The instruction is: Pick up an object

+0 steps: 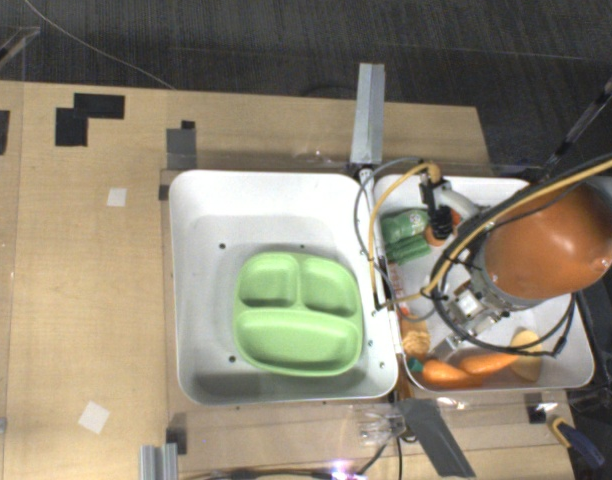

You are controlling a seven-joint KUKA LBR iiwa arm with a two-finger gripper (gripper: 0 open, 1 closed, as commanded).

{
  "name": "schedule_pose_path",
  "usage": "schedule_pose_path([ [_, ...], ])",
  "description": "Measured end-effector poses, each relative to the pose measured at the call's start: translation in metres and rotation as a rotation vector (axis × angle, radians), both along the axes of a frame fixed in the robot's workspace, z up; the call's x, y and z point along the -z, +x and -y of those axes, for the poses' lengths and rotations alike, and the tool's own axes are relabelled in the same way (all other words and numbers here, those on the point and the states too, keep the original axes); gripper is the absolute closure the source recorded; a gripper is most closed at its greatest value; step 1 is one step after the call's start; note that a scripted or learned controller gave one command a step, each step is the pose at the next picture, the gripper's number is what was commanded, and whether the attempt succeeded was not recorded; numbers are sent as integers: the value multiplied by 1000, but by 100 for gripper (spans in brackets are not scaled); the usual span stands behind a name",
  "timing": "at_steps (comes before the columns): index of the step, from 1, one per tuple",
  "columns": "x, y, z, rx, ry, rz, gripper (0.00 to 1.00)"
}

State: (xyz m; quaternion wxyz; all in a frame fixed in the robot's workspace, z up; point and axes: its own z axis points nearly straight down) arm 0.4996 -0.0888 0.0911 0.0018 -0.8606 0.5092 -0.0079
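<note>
Claw (473,308) hangs low in the right bin (576,368), hidden under the arm's orange band (546,243) and looped cables, so how wide it stands, or whether it has anything, I cannot tell. Counter (86,298) carries two white bins side by side. One green divided tray (298,313) lies alone in the left bin (201,268), likely parked out of the way. Pickable things crowd the right bin, within the arm's reach: one green can (404,235), one carrot (466,370), one small brown round piece (417,341).
</note>
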Motion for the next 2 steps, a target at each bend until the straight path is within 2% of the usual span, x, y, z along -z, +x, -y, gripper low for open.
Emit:
schedule_pose_path([
  [1, 1, 57, -3, 119, 7, -2, 0],
  [2, 0, -8, 27, 167, 6, 0, 0],
])
